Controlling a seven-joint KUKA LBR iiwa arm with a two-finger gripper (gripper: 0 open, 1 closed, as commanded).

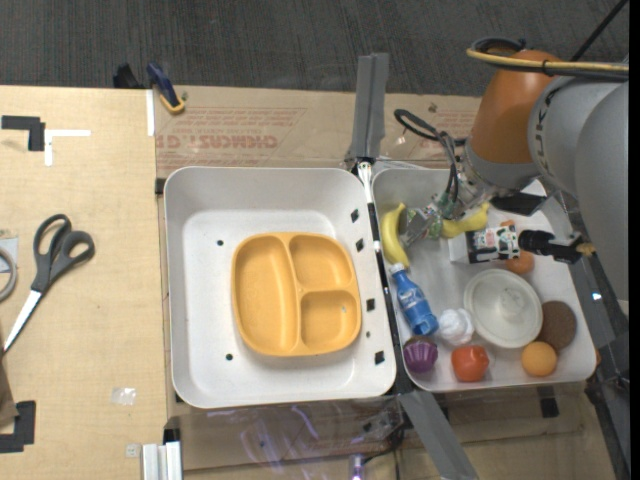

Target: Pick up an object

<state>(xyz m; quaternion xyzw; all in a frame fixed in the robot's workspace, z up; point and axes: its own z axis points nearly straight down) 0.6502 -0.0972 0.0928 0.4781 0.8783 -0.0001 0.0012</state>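
My gripper (430, 220) is low in the back left part of the right bin (440, 386), between two bananas. One yellow banana (391, 236) lies along the bin's left wall, just left of the gripper. The other banana (466, 222) lies just right of it, partly under the wrist. A small white and black box (489, 243) sits close to the gripper's right. Further forward are a blue bottle (412, 304), a white bowl (503, 307), a purple cup (421, 356), a red tomato (470, 362), an orange (539, 358) and a brown ball (559, 323).
The left bin (190, 298) holds a yellow divided plate (296, 293). The grey arm with its orange band (510, 108) covers the right bin's back right corner. Scissors (45, 268) lie on the wooden bench at the left, and a blue clip (165, 86) at the back.
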